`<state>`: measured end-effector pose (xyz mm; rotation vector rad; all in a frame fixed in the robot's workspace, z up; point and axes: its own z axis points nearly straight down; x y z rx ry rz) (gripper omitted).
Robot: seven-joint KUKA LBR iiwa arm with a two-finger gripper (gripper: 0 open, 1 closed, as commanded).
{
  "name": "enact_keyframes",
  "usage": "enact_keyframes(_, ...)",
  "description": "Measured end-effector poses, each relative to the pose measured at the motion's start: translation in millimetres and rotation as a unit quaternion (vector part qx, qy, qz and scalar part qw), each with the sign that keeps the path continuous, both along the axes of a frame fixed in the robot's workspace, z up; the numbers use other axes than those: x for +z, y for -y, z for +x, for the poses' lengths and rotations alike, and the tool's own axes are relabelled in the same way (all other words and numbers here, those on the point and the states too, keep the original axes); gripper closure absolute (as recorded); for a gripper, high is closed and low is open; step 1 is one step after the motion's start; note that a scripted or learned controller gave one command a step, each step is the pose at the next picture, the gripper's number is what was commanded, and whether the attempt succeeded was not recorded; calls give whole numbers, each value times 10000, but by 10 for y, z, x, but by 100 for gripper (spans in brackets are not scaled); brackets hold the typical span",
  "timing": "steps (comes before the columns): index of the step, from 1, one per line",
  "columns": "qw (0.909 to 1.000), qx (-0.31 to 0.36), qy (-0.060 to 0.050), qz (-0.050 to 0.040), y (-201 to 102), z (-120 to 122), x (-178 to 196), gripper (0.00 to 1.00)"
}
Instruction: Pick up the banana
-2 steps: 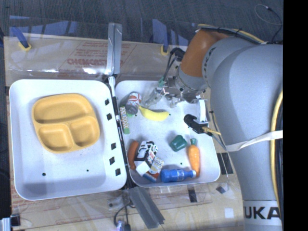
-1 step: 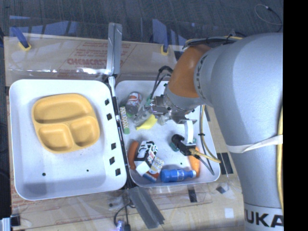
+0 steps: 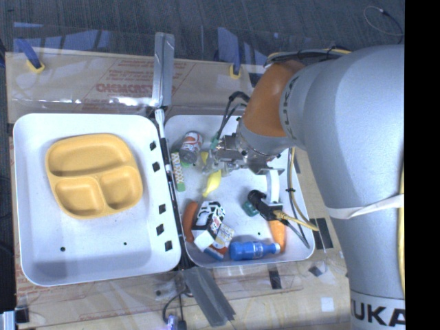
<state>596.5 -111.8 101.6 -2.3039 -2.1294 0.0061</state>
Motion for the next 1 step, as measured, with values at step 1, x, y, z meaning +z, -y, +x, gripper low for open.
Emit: enact_keyframes(1, 9884, -1519, 11, -6, -465, -216, 898, 100)
